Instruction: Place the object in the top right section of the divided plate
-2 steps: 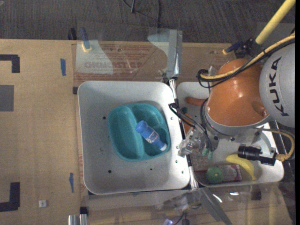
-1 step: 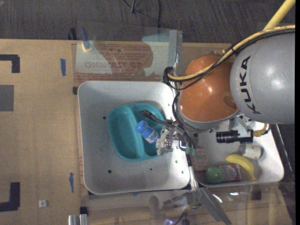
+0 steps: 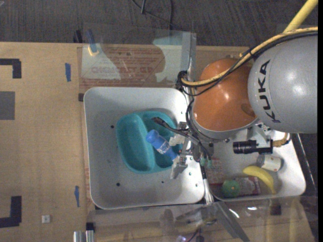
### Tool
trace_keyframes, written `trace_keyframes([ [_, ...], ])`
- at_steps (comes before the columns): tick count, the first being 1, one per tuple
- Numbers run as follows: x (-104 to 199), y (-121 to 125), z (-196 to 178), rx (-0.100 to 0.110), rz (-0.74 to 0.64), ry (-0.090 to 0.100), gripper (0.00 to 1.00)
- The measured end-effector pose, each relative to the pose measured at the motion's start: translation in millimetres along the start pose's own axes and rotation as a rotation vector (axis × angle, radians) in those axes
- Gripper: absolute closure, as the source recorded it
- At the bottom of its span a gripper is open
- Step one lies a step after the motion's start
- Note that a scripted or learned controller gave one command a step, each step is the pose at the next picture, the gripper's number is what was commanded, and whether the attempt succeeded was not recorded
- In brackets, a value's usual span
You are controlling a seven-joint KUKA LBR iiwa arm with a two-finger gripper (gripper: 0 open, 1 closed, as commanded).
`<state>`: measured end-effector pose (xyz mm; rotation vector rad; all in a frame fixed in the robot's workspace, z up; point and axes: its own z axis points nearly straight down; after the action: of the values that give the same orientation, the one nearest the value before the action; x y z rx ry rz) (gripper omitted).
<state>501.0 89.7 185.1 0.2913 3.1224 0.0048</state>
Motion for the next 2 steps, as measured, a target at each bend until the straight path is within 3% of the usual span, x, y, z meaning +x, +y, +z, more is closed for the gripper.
trace_keyframes([
  [1,-1.5,0.9,-10.5,-0.004,0.002,-0.005,1.0],
  [2,-1.4,0.8,-10.5,-0.004,0.002,-0.005,0.0],
])
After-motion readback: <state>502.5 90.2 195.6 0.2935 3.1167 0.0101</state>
